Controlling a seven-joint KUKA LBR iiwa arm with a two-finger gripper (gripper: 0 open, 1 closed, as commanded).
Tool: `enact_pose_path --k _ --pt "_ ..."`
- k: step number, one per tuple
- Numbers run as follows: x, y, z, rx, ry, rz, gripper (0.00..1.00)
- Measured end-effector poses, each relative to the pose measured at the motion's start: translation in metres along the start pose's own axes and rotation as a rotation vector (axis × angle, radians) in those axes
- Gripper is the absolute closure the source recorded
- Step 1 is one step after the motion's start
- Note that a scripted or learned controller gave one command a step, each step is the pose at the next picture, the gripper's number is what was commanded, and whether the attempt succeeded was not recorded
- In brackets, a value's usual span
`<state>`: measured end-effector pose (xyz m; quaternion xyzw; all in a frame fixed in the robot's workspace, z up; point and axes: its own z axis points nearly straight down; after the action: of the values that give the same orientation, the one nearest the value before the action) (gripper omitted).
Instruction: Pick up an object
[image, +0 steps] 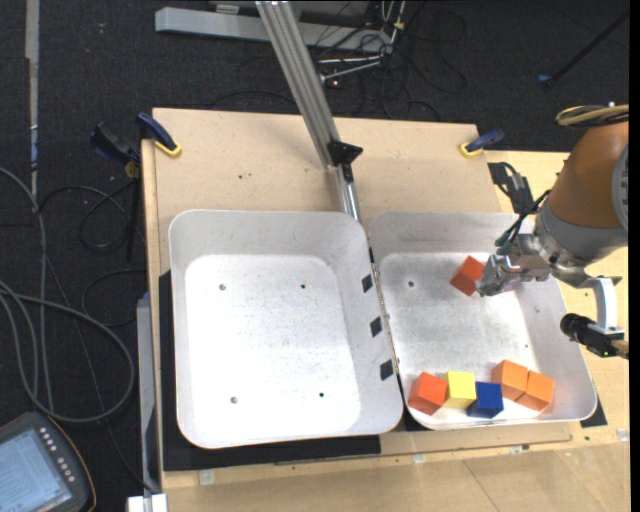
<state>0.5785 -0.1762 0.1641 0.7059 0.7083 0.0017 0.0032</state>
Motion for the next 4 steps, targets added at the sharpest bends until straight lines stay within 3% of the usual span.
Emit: enact_pose_path --k 2,4 --pt "-0.008 0.009 -0.101 0.000 0.000 0.000 1.00" --pt "0.110 0.024 -0.098 0.006 0.004 -0.005 1.00"
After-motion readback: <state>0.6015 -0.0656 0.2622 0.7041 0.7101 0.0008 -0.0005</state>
